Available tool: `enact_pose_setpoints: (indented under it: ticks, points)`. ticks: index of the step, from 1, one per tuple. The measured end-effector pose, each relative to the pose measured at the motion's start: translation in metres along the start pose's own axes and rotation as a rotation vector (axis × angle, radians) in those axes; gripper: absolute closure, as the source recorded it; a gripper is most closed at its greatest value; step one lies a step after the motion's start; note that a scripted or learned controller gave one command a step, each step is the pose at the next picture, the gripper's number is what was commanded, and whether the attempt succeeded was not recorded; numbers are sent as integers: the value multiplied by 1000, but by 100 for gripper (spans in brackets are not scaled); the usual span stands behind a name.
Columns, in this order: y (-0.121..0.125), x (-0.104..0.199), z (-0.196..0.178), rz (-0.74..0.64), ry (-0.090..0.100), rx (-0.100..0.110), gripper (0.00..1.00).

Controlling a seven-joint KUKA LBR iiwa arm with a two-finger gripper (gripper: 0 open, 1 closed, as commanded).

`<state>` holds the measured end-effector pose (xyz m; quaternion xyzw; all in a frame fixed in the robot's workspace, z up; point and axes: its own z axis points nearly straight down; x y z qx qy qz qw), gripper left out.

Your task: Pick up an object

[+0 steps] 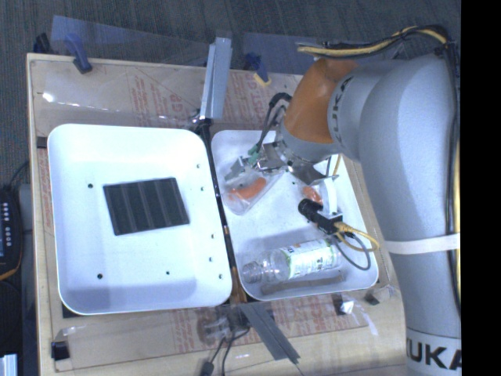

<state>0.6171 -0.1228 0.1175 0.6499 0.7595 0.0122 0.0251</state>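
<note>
My gripper reaches down into the upper part of the right bin, just above a clear packet with an orange thing inside. The packet lies against the bin's left wall, and the gripper's tip touches or hovers at its upper end; I cannot tell which. A clear plastic bottle with a green and white label lies on its side along the bin's near wall. A small orange piece sits to the right of the gripper, partly hidden by the wrist.
The left bin holds a dark ribbed rectangular pad near its middle. A grey metal bar stands at the back between the bins. The bulky grey arm covers the right bin's right side.
</note>
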Motion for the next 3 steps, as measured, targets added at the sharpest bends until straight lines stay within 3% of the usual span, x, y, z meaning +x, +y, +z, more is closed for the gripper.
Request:
enact_pose_setpoints:
  ticks: [1,2,3]
  points:
    - [42,-2,-33,36,21,53,0]
    - [24,-27,-6,-28,12,24,0]
    - [3,-19,-1,-42,-5,-7,0]
